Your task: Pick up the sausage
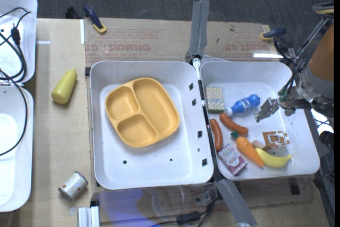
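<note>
Nearest the camera, on the desk [58, 162] front left, a small tin can [71, 185] lies on its side, stray, outside both bins.

Left bin [101, 130] holds a yellow divided plate [141, 111] lying flat near its middle, likely a drop spot for later.

Right bin [303, 162] is cluttered. Front: pink carton [231, 159], carrot [249, 151], banana [273, 158], the carrot touching the banana; a small brown-and-white box [275, 139] just behind the banana. Two sausages here: one [217, 134] lies lengthwise along the bin's left wall, the other [234, 124] lies slanted just right of it, near the carrot top. Either fits the task; the slanted one has more room around it, so it looks the easier grab. The wall-side one leaves little space for a finger.

Behind them: blue-and-white bottle [244, 104] on its side, patterned box [214, 99] beside the wall.

Claw [266, 109] hangs over the bin's middle right, just right of the bottle, apart from both sausages, nothing between its fingers; open or closed, cannot tell. Judged: approach stage, no pick yet.

Far: yellow mustard bottle [64, 86] on the desk left; blue clamp [93, 19] at the back edge.
</note>
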Tool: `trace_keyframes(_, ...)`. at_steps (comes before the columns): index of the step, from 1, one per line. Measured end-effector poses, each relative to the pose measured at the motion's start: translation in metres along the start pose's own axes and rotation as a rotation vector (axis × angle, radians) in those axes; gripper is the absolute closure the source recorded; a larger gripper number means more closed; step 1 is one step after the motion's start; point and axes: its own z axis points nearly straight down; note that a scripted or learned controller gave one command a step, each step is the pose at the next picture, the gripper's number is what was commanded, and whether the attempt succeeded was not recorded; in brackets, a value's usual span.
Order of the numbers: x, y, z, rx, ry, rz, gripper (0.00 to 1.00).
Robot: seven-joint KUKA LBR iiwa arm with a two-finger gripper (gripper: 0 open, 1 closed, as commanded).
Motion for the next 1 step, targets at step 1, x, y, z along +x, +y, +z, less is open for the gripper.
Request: trace_keyframes(1, 0.0139, 0.0332, 0.1016, 0.003, 0.002, 0.078, 0.0)
